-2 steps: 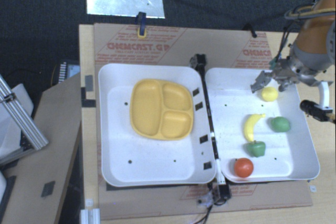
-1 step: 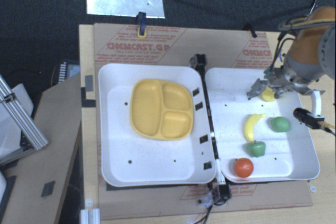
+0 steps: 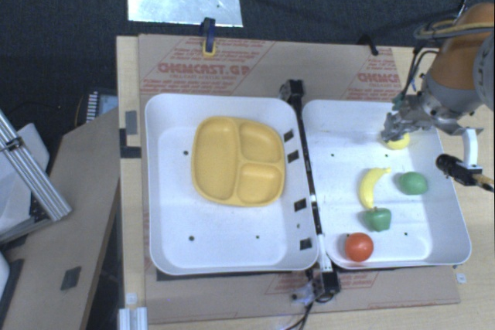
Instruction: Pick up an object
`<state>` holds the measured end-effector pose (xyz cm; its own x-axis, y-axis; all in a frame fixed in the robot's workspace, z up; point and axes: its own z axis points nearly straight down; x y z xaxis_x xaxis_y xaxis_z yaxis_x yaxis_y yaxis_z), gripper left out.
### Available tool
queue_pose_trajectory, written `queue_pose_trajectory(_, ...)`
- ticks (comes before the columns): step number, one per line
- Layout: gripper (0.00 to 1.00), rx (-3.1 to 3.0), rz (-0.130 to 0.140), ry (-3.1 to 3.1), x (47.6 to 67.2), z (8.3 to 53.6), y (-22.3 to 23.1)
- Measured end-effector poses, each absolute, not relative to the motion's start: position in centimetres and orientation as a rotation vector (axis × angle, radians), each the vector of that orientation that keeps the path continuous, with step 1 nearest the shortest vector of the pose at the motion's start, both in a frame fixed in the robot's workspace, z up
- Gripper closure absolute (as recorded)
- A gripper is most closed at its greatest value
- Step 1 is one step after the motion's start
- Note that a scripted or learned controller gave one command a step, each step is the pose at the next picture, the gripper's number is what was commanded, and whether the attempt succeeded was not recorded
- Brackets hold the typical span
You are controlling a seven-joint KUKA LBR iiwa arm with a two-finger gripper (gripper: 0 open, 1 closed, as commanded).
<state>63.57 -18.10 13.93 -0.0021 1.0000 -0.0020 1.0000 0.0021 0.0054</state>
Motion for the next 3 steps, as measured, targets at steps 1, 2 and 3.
queue_pose_trajectory(1,1.00,2.212,0.006,2.220,63.7,20.4,-18.5)
queue_pose_trajectory(2,1.00,2.214,0.004,2.223,63.8,22.3,-18.5)
queue_pose_trajectory(3,1.00,2.212,0.003,2.233,62.6,21.6,-12.7)
